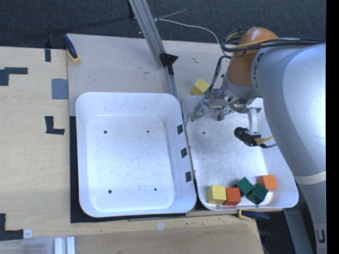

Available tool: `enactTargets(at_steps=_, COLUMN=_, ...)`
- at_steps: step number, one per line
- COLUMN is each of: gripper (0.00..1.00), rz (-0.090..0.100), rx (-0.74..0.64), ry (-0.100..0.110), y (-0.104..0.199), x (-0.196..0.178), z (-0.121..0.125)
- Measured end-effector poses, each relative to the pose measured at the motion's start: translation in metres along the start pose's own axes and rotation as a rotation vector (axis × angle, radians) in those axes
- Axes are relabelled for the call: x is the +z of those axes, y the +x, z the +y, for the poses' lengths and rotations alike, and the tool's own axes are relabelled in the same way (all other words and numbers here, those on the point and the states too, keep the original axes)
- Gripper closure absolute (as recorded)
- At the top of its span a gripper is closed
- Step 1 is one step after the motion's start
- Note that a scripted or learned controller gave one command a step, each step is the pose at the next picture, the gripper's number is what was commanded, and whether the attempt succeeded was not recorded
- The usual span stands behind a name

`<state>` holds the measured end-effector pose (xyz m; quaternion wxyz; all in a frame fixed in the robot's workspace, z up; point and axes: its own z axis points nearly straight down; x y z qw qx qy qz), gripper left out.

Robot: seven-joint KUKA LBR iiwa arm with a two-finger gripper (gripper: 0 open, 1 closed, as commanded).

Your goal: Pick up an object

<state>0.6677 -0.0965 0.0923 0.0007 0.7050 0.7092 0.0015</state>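
Yellow block (pixel 200 86): small cube, matte, plain faces, sitting tilted at the far rim of the right bin (pixel 212 152), just outside or on its upper left corner; which of the two cannot be told. Gripper (pixel 211 109): metallic, pale grey, hanging over the far end of the right bin just beside and below the yellow block; no object shows between its fingers, and whether they stand apart or together cannot be told at this angle. Arm (pixel 296 105): broad smooth grey casing entering from the right, with an orange band (pixel 249 54) above the wrist and dark cables looped around it. Right bin, near end: a cluster of small blocks packed against the lower wall, comprising a second yellow cube (pixel 216 193), a red-orange cube (pixel 232 196) touching it, two dark green blocks (pixel 251 189) set at angles, and an orange cube (pixel 269 182) at the right end of the row. Both bins: shallow, white, rounded corners, speckled with fine dark marks. Left bin (pixel 85 142): four small dark dots on its floor. Bench (pixel 32 126): pale wood surface with dark tape marks at the left. Aluminium rail (pixel 148 25): ribbed bar running diagonally from the top down to the gap between the bins.
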Motion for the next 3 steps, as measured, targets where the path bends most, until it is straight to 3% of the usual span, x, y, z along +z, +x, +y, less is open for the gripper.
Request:
enactTargets(at_steps=1, gripper=1.0, rz=-0.004, rx=0.003, ry=0.005, y=-0.003, x=-0.01, z=-0.002)
enactTargets(at_steps=2, gripper=1.0, rz=-0.005, rx=0.0, ry=0.007, y=-0.002, x=-0.019, z=-0.003)
enactTargets(at_steps=3, gripper=1.0, rz=0.003, rx=-0.004, ry=-0.004, y=0.097, x=-0.118, z=-0.011)
